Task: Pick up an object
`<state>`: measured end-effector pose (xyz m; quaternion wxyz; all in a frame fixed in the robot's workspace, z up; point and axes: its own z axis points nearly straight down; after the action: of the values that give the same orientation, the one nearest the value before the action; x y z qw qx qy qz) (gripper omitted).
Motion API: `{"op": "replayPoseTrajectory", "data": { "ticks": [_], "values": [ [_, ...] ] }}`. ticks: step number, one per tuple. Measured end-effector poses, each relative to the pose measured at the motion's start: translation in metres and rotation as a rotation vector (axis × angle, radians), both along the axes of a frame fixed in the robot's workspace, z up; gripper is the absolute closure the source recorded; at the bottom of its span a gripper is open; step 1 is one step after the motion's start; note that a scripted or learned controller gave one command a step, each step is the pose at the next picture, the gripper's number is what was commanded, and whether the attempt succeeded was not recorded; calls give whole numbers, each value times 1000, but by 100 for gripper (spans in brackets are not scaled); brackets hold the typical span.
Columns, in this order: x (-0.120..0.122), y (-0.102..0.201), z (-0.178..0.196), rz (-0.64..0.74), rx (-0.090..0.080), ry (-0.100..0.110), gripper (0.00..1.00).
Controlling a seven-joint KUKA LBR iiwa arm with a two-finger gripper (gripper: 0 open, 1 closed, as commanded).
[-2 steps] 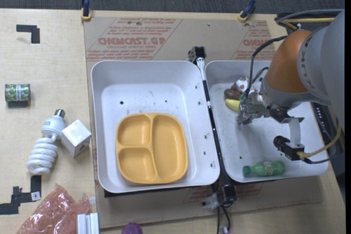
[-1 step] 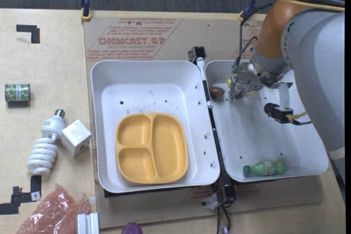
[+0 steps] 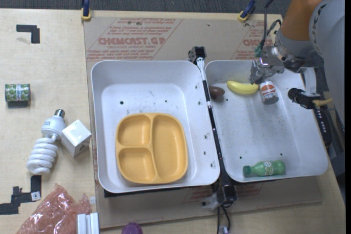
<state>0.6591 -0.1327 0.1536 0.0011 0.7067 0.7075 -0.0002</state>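
Dark carpet runs along the top, and below it we see a pale wooden bench (image 3: 49,24) with a sheet of printed cardboard (image 3: 137,35) under two white bins. Starting at the far left, a small green can (image 3: 17,93) lies on its side, and below it a spiral light bulb (image 3: 45,145) rests just beside a small white cube (image 3: 76,138). A pink mesh bag (image 3: 55,211) sits at the bottom edge. The left bin (image 3: 104,79) holds a yellow divided plate (image 3: 152,147) in its nearer half. In the right bin (image 3: 307,145) we find a small brown object (image 3: 218,92) against the left wall, then a yellow banana (image 3: 242,87) near the far wall, and a green bottle (image 3: 264,169) lying on its side at the near wall, well apart from the rest. A small jar with a red band (image 3: 268,92) lies tilted just right of the banana. The gripper (image 3: 261,71) hangs over the far part of this bin, above the banana's right end and the jar; we cannot tell how it is set. The grey arm (image 3: 323,13) with its orange band reaches in from the right
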Motion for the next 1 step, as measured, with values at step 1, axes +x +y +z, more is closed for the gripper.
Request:
{"op": "replayPoseTrajectory", "data": {
  "ticks": [1],
  "values": [
    [-56, -51, -61, 0, 1, 1, 0]
  ]
}}
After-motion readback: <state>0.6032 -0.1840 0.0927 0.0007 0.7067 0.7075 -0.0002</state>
